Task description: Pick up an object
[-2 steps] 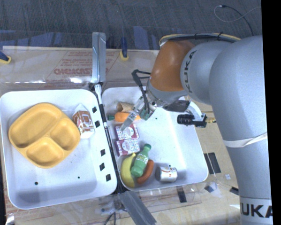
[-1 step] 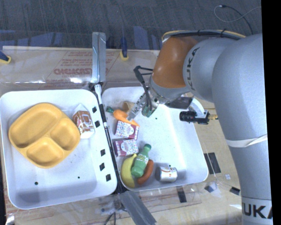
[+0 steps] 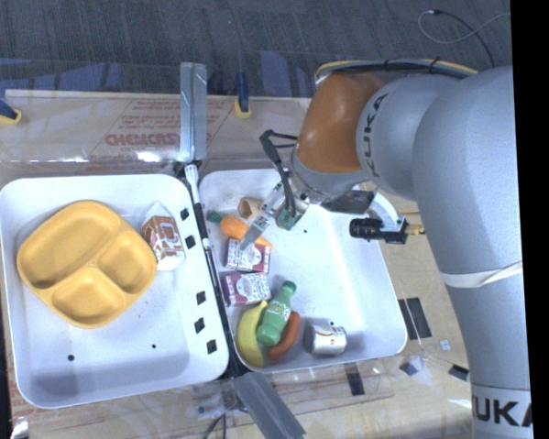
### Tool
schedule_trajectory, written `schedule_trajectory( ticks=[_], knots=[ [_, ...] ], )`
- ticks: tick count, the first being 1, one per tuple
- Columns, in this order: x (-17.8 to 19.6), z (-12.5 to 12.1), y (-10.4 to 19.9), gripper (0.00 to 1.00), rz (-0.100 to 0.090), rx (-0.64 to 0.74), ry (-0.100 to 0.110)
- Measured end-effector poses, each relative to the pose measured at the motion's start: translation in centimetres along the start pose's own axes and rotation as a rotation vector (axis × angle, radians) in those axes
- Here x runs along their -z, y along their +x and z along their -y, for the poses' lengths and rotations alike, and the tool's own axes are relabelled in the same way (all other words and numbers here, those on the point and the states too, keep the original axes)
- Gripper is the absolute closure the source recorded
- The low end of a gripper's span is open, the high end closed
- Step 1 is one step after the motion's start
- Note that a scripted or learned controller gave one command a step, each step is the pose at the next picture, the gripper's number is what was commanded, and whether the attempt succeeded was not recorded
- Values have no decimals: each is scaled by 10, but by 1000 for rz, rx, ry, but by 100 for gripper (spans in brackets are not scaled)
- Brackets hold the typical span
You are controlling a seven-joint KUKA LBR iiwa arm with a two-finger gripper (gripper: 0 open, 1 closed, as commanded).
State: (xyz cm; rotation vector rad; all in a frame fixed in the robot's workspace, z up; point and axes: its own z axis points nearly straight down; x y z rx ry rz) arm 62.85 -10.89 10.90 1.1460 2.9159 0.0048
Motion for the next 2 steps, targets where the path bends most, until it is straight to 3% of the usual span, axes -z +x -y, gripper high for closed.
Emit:
schedule_trajectory(
  ticks=[1,2],
  knots=[
    [-10,-15,-8,0,-2,-49,11],
    [0,-16,-8,100,-1,-43,10]
  ],
)
